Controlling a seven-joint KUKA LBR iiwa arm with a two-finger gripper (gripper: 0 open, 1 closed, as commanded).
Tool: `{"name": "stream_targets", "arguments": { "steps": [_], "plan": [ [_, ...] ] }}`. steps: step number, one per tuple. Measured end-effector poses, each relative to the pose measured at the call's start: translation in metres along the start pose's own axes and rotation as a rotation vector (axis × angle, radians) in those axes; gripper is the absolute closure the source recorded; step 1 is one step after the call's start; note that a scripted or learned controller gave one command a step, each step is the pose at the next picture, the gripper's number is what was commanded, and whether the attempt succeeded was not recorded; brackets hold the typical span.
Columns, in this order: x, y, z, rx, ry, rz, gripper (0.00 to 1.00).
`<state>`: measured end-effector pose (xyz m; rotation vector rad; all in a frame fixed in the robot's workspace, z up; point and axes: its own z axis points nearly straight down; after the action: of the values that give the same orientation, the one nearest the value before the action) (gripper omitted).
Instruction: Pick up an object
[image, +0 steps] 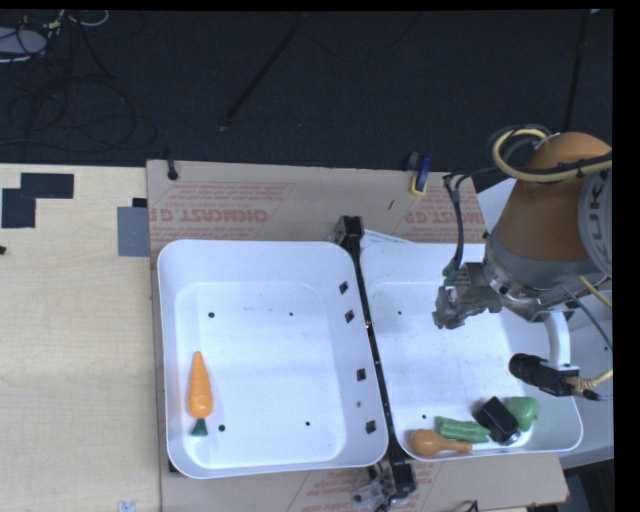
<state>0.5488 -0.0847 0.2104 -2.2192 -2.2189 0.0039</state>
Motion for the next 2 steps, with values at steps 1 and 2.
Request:
{"name": "stream_targets", "arguments": {
  "steps": [1,2],
  "plan": [
    [0.024,0.087,-0.005,-0.008,-0.001,-0.004,1.00],
    [0.081,0.097,-0.127,-0.016,0.001,-0.007,1.00]
  ]
}}
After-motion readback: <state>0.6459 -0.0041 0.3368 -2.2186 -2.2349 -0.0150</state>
